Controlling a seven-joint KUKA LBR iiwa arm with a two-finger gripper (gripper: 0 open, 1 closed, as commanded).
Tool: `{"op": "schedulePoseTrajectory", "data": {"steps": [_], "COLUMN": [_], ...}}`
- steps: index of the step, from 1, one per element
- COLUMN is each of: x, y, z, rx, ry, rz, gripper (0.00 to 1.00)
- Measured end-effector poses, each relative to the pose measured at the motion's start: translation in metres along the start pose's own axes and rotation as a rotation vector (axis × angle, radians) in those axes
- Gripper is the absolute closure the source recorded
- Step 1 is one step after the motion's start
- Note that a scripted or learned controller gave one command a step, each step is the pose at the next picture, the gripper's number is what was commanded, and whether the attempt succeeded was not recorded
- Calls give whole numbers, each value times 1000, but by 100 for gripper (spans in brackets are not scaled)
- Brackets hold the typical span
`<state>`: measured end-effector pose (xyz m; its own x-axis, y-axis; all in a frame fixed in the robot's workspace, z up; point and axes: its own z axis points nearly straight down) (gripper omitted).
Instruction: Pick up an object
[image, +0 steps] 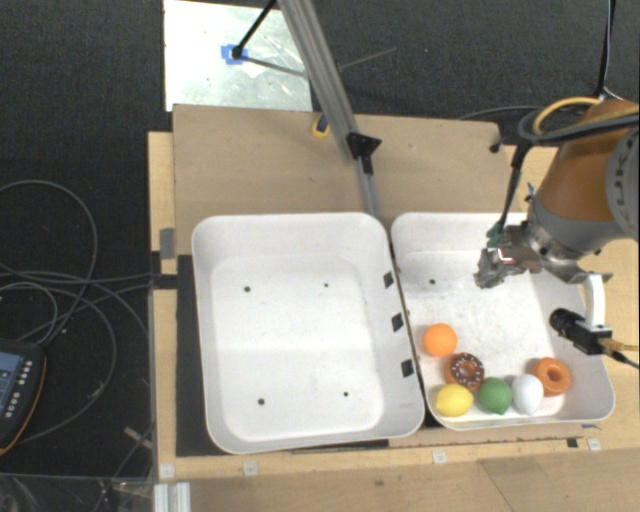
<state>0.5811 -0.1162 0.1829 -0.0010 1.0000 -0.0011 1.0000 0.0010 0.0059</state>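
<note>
Target, orange ball (439, 340): we see it in the right bin (420, 235), nearest of the toys to the gripper, which sits up-right of it, well apart.
Handling: we judge it a light, stiff plastic toy w/ smooth skin, so prob. slippery; not fragile.
Where to grip: across its widest middle, fingers either side; room is free on its left and upper sides.
Axis: round, so no long axis and no pointing direction we can read.
Next to ball: chocolate donut (466, 370) just down-right of the ball, near-touching; we can't tell if they meet.
Further out: yellow lemon (454, 400) below the ball; green piece (494, 395) and white egg (527, 392) down-right; orange ring (552, 375) farther right.
Gripper (491, 272): above the bin floor, up-right of the ball; we see nothing held in it; open or closed we can't tell.
Left bin (290, 225): left of the ball, across the divider.
Risk, our guess: ball may roll or squirt out if pinched off-centre.
</note>
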Motion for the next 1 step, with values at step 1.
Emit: {"op": "schedulePoseTrajectory", "data": {"steps": [1], "x": [-1], "y": [2], "z": [-36], "rx": [0], "ry": [0], "rz": [-3], "gripper": [100]}}
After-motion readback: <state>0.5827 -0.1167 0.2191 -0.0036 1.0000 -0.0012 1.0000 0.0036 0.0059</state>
